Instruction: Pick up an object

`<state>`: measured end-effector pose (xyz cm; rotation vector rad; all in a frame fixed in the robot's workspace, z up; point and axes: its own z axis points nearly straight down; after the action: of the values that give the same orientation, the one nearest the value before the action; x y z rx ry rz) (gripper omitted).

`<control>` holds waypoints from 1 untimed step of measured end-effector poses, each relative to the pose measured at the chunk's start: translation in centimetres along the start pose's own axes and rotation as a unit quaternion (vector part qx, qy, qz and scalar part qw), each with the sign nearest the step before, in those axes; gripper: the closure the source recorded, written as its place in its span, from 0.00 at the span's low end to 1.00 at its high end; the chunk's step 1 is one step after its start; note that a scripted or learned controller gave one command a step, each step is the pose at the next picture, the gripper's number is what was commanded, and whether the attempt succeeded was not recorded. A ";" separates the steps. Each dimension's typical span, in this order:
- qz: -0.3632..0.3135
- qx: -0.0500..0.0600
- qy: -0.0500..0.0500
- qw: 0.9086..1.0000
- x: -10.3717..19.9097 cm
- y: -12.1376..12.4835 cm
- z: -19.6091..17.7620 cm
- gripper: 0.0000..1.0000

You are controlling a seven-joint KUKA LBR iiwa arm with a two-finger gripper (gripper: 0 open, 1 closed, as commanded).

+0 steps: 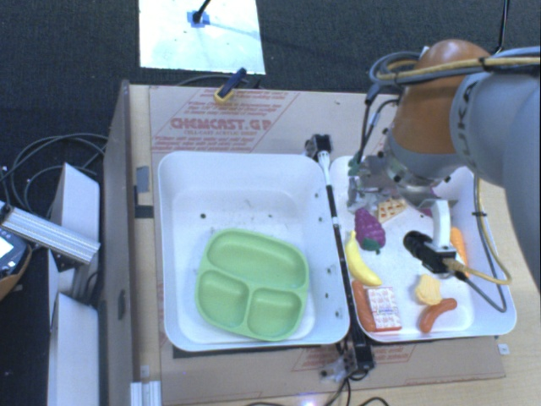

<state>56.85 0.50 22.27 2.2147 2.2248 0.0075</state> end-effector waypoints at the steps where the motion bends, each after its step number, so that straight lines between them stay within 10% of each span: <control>1: 0.002 0.001 -0.002 1.000 -12.2 -2.9 -2.8 1.00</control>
<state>54.03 -11.71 25.09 2.2173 2.2207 0.0012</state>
